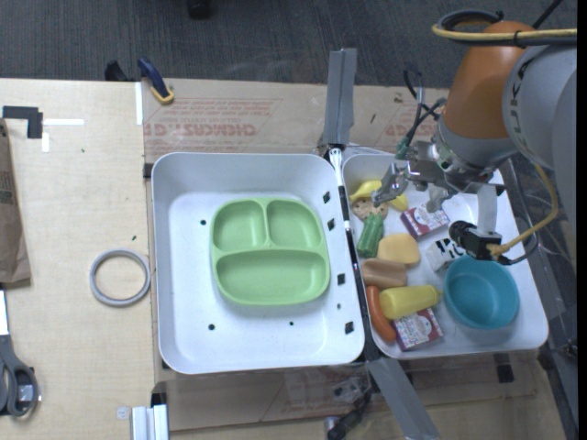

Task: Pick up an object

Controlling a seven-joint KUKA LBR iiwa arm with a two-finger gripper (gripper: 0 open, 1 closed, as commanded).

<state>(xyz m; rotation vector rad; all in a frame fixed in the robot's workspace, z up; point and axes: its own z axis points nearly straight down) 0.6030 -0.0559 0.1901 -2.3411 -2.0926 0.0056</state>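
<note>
At the upper right of the frame we see the claw (396,183) low over the far end of the right bin (532,334), its metal fingers slightly apart and nothing between them. Just left of it lies a yellow banana (365,189), touching a small tan toy (365,209) below. Further down we find a green pickle (371,235), a yellow cheese wedge (399,249), a tan sausage (382,272), a yellow cylinder (409,300), an orange carrot (381,313) and a red-edged packet (419,329). A blue bowl (481,293) sits at the right. The left bin (174,273) holds a green divided plate (270,250). On the counter (73,209) at left lies a grey ring (120,277).
</note>
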